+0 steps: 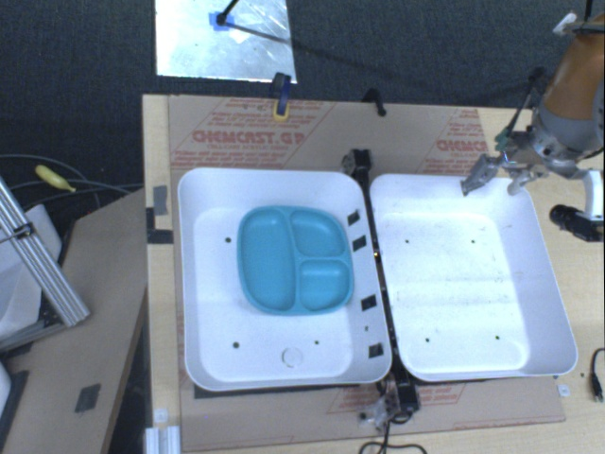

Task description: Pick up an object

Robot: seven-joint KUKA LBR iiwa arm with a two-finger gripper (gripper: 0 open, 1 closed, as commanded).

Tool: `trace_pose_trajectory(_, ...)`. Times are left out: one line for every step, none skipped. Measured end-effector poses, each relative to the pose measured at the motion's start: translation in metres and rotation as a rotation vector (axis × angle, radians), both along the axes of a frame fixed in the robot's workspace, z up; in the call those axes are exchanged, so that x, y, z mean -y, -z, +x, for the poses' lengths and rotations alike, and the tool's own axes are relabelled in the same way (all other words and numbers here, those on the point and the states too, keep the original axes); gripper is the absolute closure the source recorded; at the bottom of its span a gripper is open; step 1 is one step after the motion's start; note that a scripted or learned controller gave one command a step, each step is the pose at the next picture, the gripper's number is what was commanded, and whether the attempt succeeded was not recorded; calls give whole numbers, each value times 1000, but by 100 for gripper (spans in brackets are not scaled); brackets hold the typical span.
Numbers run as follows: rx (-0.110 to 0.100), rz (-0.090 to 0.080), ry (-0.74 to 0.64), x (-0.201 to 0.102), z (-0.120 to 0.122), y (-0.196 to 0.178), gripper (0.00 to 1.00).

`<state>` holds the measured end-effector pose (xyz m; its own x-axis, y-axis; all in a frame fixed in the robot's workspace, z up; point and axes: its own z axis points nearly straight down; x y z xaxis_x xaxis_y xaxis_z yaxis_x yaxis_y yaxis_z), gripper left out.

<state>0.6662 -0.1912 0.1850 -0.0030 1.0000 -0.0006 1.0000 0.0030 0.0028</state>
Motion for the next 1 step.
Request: trace_pose_trajectory(-8, 2, 4, 16, -36, 106, 0)
